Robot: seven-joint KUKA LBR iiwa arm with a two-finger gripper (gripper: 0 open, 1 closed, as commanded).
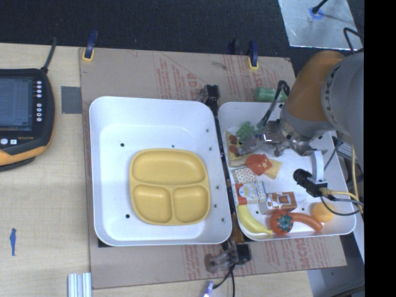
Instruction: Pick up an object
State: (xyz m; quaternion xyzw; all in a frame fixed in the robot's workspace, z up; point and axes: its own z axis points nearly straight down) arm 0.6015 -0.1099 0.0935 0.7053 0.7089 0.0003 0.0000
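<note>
Metal claw [257,142] hangs over right bin's [344,228] glossy plastic toys; grip state indiscernible.

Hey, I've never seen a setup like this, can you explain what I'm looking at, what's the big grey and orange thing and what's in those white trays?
One camera looks down at a slant on a bench. The grey and orange thing is a robot arm reaching in from the right. Its pincer hangs low over the right bin, among small toy foods: a banana, a tomato, little boxes. Whether it holds anything is unclear. The left bin holds a yellow divided plate. At the far left lies a control tablet.
</note>
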